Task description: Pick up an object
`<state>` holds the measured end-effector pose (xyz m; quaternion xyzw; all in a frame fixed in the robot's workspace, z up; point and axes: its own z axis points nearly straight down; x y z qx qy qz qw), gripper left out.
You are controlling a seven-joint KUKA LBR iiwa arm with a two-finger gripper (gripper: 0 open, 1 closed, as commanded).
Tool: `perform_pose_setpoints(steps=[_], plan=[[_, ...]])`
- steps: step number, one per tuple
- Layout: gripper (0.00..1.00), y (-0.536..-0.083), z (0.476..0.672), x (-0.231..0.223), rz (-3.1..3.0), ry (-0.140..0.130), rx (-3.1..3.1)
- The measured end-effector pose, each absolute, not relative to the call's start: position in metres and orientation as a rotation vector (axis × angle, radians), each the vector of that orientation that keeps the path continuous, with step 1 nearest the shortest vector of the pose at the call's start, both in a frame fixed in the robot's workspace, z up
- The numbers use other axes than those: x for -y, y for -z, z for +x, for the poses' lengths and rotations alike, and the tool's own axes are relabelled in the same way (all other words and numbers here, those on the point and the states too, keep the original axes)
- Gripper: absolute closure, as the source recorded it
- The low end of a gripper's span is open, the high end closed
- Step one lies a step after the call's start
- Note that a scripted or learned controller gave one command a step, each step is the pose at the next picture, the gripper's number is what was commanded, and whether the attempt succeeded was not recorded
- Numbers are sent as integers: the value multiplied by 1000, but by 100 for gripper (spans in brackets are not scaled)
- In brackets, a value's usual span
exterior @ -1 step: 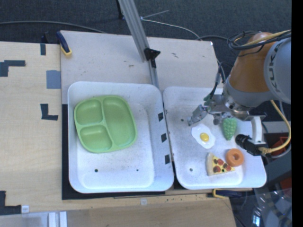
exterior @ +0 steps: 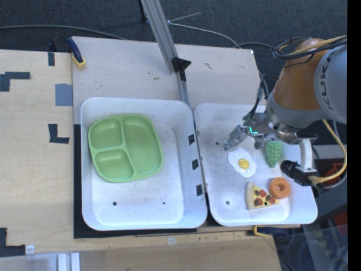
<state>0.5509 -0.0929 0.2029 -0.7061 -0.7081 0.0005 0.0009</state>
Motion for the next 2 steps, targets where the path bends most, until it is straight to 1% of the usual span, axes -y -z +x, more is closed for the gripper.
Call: perform_pose_setpoints(steps=[1,2], plan=[[0,-147,544,102,-2218,-9,2218],[0,-95,543,101,-2218,-4,2221]])
